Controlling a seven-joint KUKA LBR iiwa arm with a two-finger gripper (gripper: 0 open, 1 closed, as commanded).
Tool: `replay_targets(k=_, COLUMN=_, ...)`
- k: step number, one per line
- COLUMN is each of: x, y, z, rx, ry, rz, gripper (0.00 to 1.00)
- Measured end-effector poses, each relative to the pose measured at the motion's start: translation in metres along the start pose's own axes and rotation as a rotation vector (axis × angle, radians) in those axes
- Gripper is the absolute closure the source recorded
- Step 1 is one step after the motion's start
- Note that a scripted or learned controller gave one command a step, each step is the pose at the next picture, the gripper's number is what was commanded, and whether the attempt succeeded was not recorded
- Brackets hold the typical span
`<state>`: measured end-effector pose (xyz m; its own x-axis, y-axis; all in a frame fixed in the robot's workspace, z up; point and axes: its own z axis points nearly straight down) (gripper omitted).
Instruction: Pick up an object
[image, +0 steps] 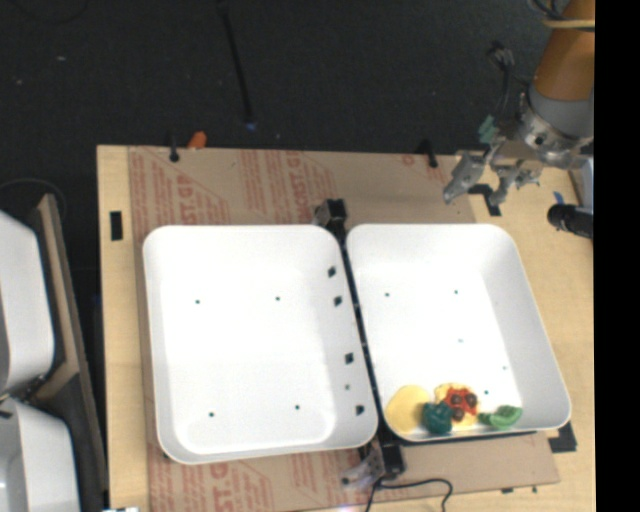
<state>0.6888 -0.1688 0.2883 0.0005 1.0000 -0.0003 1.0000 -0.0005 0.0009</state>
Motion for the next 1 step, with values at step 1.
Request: replay_targets(k=1, x=-0.0552, y=-0.0013, z=0.0499, rx=0.004, ry=0.0, rz=0.004, gripper=0.0)
